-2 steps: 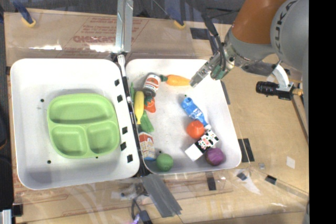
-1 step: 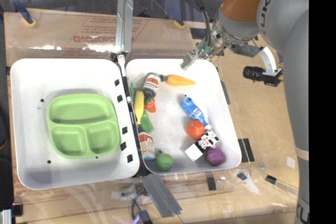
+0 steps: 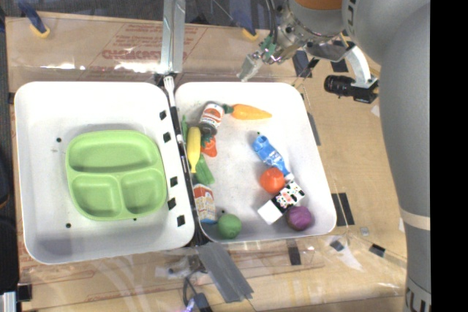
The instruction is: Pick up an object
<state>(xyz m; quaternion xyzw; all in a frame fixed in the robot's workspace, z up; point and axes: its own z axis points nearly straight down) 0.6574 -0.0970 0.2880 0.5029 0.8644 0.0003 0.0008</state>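
Hand [image 3: 256,63] hangs above the far rim of the right shallow white bin [image 3: 311,150]; we can't tell if its fingers are open or shut, and we see nothing between them. In that bin we see an orange plastic carrot [image 3: 251,112], yellow toy corn cob [image 3: 193,145], blue bottle [image 3: 268,151], round orange ball [image 3: 273,178], purple ball [image 3: 299,217] & green ball [image 3: 229,224]. Left white bin [image 3: 36,128] holds a green divided plastic tray [image 3: 115,173]

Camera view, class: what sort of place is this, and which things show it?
Probably a robotics lab's picking bench: a grey robot arm over two white bins, toy food such as a carrot in one, and a green tray in the other.
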